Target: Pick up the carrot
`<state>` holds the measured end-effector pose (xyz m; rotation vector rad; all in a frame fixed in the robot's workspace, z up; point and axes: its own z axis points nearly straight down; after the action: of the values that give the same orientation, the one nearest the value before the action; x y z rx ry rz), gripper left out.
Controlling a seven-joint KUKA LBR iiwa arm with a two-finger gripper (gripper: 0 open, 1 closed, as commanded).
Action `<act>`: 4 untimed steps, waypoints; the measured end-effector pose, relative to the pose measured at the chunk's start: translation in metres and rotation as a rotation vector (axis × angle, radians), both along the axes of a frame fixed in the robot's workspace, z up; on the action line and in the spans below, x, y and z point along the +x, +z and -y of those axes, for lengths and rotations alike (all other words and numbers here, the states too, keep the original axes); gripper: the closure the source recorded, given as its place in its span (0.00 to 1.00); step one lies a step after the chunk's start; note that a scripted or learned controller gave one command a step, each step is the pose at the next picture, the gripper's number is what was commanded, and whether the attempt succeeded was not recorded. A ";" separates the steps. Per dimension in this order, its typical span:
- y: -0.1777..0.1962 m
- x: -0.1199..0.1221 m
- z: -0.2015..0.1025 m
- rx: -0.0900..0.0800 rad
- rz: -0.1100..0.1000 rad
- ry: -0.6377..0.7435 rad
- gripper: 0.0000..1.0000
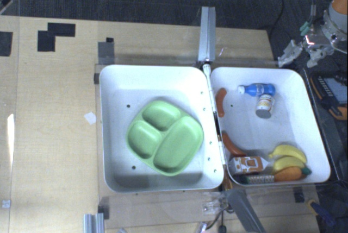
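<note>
Carrot (289, 174), near-right corner of the right bin (304, 82) beside bananas (288, 156): likely light, rigid, smooth, best pinched mid-body; gripper (311, 48) finger state cannot be told.

Two white bins (111, 118), one green tray (165, 136), two sausages (220, 102), two bananas (288, 157), one carrot (288, 174), one bottle (256, 89), one can (265, 106)

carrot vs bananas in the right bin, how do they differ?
Colour: the carrot is orange with a green end, the bananas are yellow. Count: one carrot, two bananas. Place: the carrot lies against the bin's near wall, the bananas just behind it, touching it. Both sit in the right bin's near right corner.
</note>
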<state>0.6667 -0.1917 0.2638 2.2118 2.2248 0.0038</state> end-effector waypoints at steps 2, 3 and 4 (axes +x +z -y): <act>-0.174 -0.119 -0.085 0.001 0.008 0.046 0.00; -0.162 -0.115 -0.086 0.001 0.016 0.047 1.00; -0.032 -0.148 -0.065 0.001 0.002 -0.192 1.00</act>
<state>0.5185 -0.1267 0.2320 2.4144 2.0018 0.0060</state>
